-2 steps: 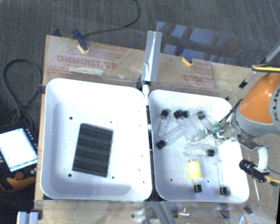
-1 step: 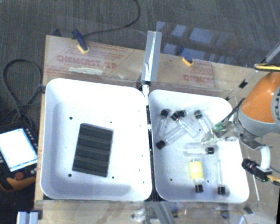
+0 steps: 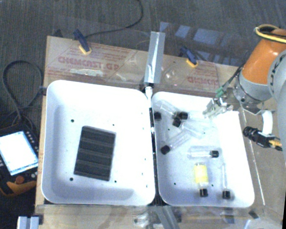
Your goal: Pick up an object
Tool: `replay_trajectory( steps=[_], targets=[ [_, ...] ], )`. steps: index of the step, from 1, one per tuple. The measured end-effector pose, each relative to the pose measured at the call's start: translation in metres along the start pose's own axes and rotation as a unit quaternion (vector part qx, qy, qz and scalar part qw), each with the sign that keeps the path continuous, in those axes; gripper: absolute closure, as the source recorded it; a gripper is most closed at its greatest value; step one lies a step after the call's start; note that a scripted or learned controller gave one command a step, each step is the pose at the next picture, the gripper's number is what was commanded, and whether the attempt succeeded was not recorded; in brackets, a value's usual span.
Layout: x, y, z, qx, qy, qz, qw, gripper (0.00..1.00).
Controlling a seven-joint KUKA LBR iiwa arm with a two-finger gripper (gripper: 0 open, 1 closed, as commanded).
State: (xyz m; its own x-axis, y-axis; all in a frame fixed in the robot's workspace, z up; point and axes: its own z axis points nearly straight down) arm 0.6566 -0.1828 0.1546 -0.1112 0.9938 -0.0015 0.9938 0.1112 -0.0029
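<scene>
fig. 1. my overhead view of the bench, both white bins in frame. the left bin carries a dark ribbed block lying flat near its middle. the right bin holds the candidates for the pick: several clear vials with black caps scattered across its floor, among them a yellow-filled vial toward the near side, a clear vial lying crosswise just above it, and a loose cluster of clear vials near the far left corner.

the arm reaches in from the right, and the gripper sits above the far right part of the right bin, near its rim. i cannot tell from here whether it is released or clenched, and i see nothing held in it.

i judge the step to be the approach, with no object yet lifted. the next move calls for choosing one vial, centring over it, aligning across its narrow axis and descending. the transparent, round vials may roll or slip aside.
</scene>
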Motion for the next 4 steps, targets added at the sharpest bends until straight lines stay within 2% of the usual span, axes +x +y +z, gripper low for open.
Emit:
replay_trajectory(
  steps=[1, 2, 3, 4],
  targets=[
    [-0.001, 0.0, 0.0, 0.0, 0.0, 0.0, 1.0, 0.0],
    [0.031, -0.011, 0.064, 0.0, 0.0, 0.004, 1.0, 0.0],
    [0.031, -0.01, 0.056, 0.001, -0.002, 0.004, 1.0, 1.0],
    [0.031, -0.01, 0.056, 0.001, -0.002, 0.004, 1.0, 0.0]
  ],
)
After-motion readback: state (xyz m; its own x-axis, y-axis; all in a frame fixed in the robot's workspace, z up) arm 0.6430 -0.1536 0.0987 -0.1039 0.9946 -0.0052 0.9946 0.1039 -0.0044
